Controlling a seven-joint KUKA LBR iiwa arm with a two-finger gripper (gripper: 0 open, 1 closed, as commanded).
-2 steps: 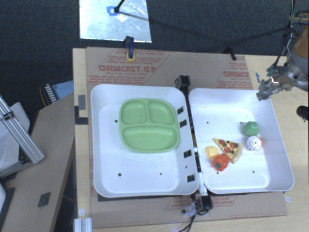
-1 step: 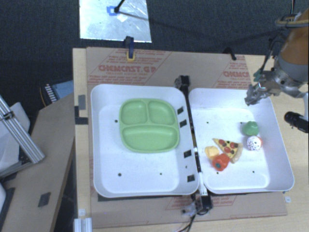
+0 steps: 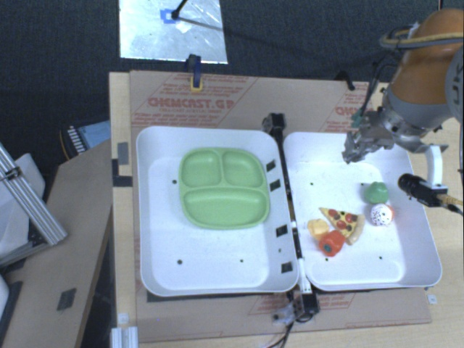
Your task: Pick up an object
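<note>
Over the right bin's (image 3: 406, 263) far side, end effector (image 3: 353, 151), finger state untellable, well apart from the pizza slice (image 3: 344, 220).

The light is bright and even, coming from above. The two white bins (image 3: 217, 267) are almost overexposed, so their walls lose detail. Beyond the bins, a shiny silver sheet (image 3: 172, 19) shows patchy glare. Shadows are soft and short. The dark cloth around the tabletop (image 3: 181, 96) stays very dim. The picture is slightly soft, with small objects not sharp.
</note>
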